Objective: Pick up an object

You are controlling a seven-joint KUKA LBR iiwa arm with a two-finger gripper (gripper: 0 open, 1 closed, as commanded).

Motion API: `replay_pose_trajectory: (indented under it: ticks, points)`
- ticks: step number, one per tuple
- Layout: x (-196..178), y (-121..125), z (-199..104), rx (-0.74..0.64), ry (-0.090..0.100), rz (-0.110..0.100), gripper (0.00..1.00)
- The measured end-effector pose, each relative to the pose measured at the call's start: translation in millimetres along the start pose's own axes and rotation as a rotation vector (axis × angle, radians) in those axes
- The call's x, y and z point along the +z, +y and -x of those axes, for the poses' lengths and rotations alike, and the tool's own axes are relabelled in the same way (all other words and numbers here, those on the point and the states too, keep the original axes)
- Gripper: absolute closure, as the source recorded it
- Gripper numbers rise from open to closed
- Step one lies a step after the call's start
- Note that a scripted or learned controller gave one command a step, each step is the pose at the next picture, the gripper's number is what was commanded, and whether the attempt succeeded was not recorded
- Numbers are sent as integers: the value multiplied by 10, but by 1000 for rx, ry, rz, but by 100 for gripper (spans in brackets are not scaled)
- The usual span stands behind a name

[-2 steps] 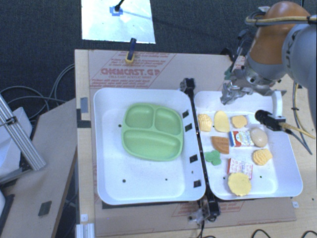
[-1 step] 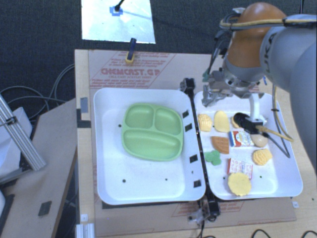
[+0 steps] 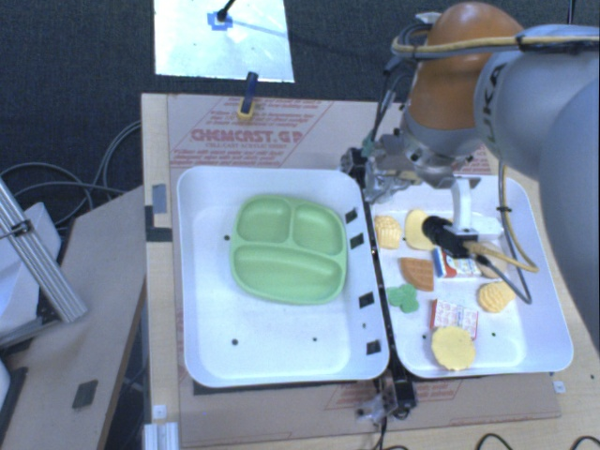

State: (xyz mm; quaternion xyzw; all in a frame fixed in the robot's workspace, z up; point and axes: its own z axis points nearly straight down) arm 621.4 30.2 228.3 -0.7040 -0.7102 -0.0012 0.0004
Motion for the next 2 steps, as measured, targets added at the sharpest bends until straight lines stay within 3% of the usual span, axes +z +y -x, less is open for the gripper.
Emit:
replay_pose_trajectory:
  ticks: [1,2]
  points:
    - [143,69,65,7,-3,-1,100]
    - [-70,46,87,8,-2,1,100]
